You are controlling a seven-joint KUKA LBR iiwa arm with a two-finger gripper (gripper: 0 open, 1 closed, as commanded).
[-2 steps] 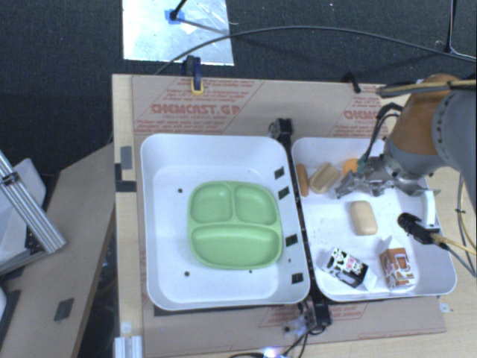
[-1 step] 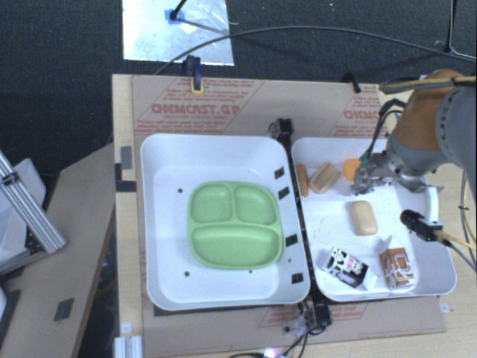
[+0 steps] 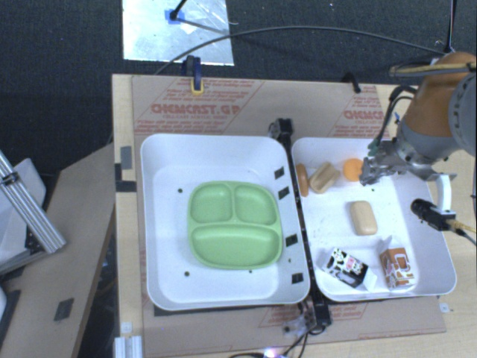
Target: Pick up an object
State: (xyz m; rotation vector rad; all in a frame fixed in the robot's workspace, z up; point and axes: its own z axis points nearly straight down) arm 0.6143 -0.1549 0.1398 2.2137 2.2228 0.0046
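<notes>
**Gripper low over right bin, nothing confirmed held**

We see the green tray (image 3: 235, 224) alone in the left bin (image 3: 160, 200). Loose items sit in the right bin (image 3: 440, 271). The orange ball (image 3: 352, 169) lies at 9 o'clock, just beside the gripper (image 3: 370, 171), so it's our likely target. We can't tell the grip state.

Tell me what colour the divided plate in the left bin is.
Light green; the divided plate shows plainly in the camera view.

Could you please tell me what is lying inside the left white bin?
The left bin holds a green divided tray. Whatever lies beneath the tray is covered.
</notes>
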